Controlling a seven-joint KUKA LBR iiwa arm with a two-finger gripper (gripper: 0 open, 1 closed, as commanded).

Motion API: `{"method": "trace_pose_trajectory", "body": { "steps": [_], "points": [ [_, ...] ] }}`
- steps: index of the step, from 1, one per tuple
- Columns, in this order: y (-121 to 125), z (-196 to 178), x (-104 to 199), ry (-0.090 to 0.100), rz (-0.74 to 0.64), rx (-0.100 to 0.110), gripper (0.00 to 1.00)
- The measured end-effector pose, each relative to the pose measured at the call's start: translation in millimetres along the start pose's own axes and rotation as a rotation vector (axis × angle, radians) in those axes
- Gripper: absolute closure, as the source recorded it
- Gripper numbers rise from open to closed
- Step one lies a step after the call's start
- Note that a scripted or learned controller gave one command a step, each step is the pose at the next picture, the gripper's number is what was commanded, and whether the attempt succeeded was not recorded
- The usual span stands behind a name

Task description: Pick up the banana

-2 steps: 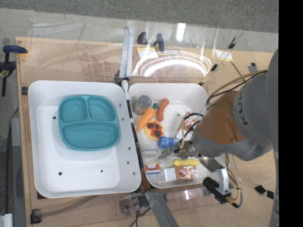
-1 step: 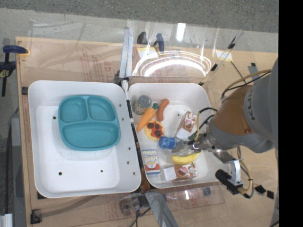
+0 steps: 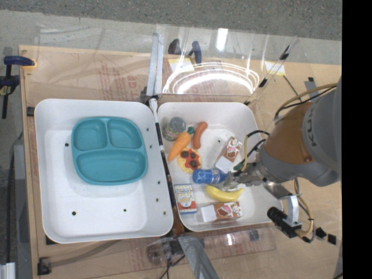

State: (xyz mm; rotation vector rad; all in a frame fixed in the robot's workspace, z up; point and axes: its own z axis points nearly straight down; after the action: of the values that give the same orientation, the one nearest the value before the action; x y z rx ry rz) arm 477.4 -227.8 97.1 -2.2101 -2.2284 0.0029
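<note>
The yellow banana (image 3: 223, 193) lies in the right bin (image 3: 250, 118), near its front right side, just below a blue bottle (image 3: 207, 176). My gripper (image 3: 234, 179) reaches in from the right and sits low right above the banana's right end, close to touching it. The arm's grey body and orange band (image 3: 290, 141) hang over the bin's right edge and hide part of it.
The right bin also holds a carrot (image 3: 179, 146), a sausage (image 3: 199, 134), a round can (image 3: 174, 126), a pizza slice (image 3: 189, 158) and several small cartons (image 3: 232, 150). The left bin (image 3: 46, 173) holds a teal divided plate (image 3: 109, 150). A metal divider runs between the bins.
</note>
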Motion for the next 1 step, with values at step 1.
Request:
{"method": "trace_pose_trajectory", "body": {
  "steps": [1],
  "points": [
    [-0.1,0.0,0.1,0.0,0.0,0.0,0.0]
  ]
}}
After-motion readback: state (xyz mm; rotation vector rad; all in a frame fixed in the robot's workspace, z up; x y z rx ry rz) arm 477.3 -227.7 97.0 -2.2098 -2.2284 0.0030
